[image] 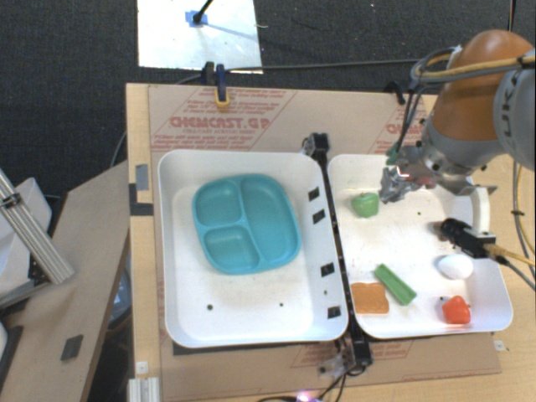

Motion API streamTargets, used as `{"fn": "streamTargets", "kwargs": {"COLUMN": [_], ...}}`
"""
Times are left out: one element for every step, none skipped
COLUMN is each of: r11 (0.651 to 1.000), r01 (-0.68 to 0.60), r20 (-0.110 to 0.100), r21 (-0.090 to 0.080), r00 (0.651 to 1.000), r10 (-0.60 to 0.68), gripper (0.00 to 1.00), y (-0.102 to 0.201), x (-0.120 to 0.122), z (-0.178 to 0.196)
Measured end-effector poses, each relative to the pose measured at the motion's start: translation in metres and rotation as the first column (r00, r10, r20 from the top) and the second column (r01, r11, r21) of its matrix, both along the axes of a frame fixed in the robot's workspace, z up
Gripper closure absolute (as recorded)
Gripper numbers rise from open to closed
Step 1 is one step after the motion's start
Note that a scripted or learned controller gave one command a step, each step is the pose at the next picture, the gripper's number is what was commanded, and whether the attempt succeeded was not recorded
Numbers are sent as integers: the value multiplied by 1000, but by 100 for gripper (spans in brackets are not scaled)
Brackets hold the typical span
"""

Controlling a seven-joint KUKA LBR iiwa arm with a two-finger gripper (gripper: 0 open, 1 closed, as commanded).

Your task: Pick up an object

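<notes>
My gripper (391,189) hangs low over the back of the right bin (502,312), just right of a small green rounded object (365,204). Nothing shows between its fingers. Further forward in that bin lie a green bar (395,284), an orange flat piece (370,298), a white egg-like object (456,266) and a red-orange object (456,310). The left bin (180,308) holds a teal divided plate (246,223).
A black divider with clips (328,224) runs between the two bins. Cardboard (251,120) lies under the bins at the back, with a clamp (220,85) on its far edge. The arm's orange band (486,61) looms over the right bin's back corner.
</notes>
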State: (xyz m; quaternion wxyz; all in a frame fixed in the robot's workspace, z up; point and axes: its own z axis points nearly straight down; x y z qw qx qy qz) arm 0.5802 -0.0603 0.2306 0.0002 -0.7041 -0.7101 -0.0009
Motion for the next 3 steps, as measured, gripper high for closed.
{"fn": "streamTargets", "kwargs": {"r11": [1000,1000,1000], "r01": [2,-1,-2], "r20": [0,1,0], "r21": [-1,0,1], "r00": [1000,1000,1000], "r10": [-2,1,2], "gripper": [100,100,100], "y": [47,100,152], "x": [-17,-23,-41], "z": [-11,-1,6]}}
